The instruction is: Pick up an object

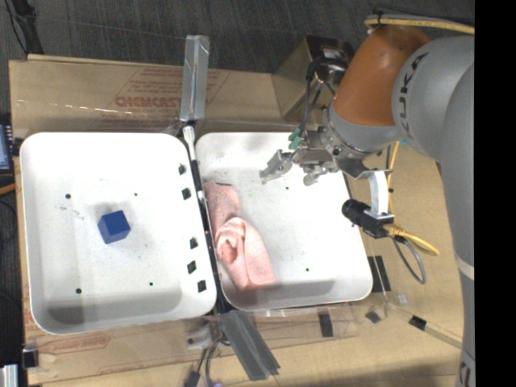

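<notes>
Two shallow white bins sit side by side on a counter (72,79) covered with brown cardboard, seen from above at a slant. The left bin (48,297) holds a small blue cube (114,226), resting a little left of the bin's middle, well apart from every wall. A narrow divider (196,216) with dark clips runs between the two bins. The right bin (339,272) holds a pink cloth (238,248), crumpled and lying along its left wall; the cloth starts partway down that wall and bunches up toward the bin's near edge. The rest of this bin's floor is bare white. Over the far part of the right bin, right of its middle, is the hand (294,168), its two fingers spread apart with nothing between them. It is well apart from the cloth, which lies to its left and nearer. The arm (427,79), grey with an orange band, reaches in from the right and far side. A black fitting with a yellow cable (411,240) hangs just beside the bin's right rim
</notes>
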Motion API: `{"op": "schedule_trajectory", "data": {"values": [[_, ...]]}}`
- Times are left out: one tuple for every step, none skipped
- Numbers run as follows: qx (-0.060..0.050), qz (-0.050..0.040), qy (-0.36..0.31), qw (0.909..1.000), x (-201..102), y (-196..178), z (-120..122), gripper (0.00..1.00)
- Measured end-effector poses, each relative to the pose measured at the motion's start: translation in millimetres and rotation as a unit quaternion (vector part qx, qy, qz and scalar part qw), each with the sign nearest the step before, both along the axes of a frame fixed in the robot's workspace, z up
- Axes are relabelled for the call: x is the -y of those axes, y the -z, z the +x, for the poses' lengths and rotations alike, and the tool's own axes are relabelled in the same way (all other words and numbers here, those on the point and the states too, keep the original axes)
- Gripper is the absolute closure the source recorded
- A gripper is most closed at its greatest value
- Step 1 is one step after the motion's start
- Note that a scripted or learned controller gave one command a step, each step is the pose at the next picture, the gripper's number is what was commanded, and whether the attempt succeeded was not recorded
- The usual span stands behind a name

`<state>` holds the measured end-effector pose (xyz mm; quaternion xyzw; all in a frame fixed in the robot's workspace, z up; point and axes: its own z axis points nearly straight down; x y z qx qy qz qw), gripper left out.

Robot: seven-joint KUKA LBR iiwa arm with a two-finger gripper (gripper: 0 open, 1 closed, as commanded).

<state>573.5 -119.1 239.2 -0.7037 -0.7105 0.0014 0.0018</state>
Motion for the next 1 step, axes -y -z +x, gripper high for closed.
{"op": "schedule_trajectory", "data": {"values": [[-0.001,0.0000,-0.017,0.9999,-12.8,86.1,-19.1,0.00]]}}
